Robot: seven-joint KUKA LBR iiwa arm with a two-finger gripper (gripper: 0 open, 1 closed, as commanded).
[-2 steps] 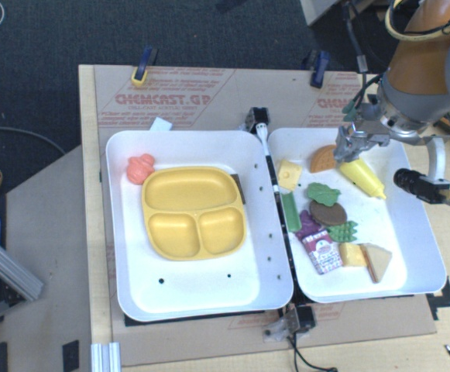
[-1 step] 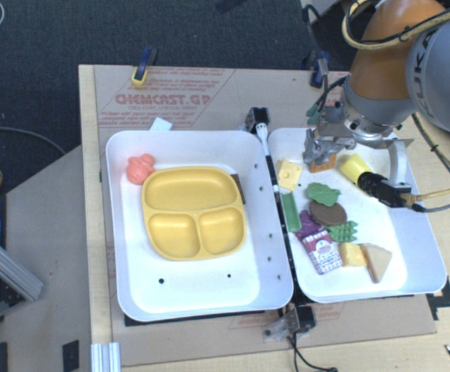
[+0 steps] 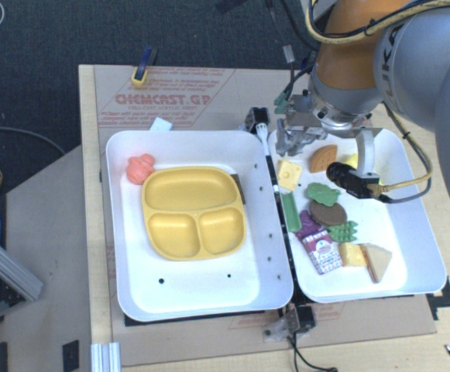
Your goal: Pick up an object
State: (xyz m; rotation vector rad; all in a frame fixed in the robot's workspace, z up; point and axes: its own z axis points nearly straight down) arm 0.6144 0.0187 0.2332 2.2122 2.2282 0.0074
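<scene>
My gripper (image 3: 297, 139) hangs over the far left corner of the right bin (image 3: 420, 231), just above a pale yellow cheese block (image 3: 290, 174). A brown bread roll (image 3: 322, 157) lies right beside it. Nearer the front sit a green leafy piece (image 3: 323, 193), a dark brown patty (image 3: 329, 213), a green stick (image 3: 290, 212), a purple-and-red packet (image 3: 321, 251) and a tan wedge slice (image 3: 373, 259). Nothing visible hangs from the gripper.
The left bin (image 3: 132, 270) holds a yellow divided tray (image 3: 194, 208) and a pink toy (image 3: 140, 167) at its far left corner. The arm's orange band (image 3: 356, 29) and a black cable fitting (image 3: 352, 180) hang over the right bin's far side.
</scene>
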